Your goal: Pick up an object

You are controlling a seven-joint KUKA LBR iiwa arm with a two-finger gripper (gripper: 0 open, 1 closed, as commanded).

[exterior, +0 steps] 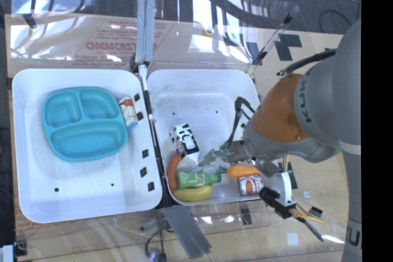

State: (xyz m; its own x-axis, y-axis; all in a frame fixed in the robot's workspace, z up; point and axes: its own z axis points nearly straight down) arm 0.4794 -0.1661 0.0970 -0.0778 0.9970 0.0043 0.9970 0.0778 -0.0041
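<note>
Gripper [216,155] is down low in the right bin [202,86], and honestly I can't tell how it's set from this angle, or whether it has anything. Every candidate sits in that bin's near end: the black-and-white carton [184,139] just beside the gripper, then the hot dog [174,167], green pouch [198,179], banana [192,193], carrot [241,171] and small can [250,186] closer to the bin's front wall. Nothing's lifted, so the actual pick looks undone.

A blue divided plate [84,123] lies in the left bin [24,150]. Just beside its right edge rests a small can [128,111], near the divider between the bins.
</note>
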